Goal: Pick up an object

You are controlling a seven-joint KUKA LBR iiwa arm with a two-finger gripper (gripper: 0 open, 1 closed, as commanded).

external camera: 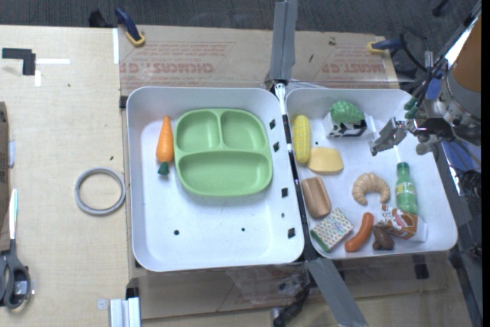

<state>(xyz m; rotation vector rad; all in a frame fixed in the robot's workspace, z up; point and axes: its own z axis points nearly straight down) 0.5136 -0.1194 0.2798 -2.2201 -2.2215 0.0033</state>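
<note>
Green bottle (406,188) in rt bin, croissant (371,186) just beside, hand (388,135) above, open, holding nothing.

Little here gives me words to read. The cardboard sheet (230,61) behind my bins carries red print, upside down from this angle; I make out "CHEMICALS" on its left half and similar red lettering on the right, too blurred to spell. The bottle (406,190) label and snack packet (331,230) print stay illegible.
</note>
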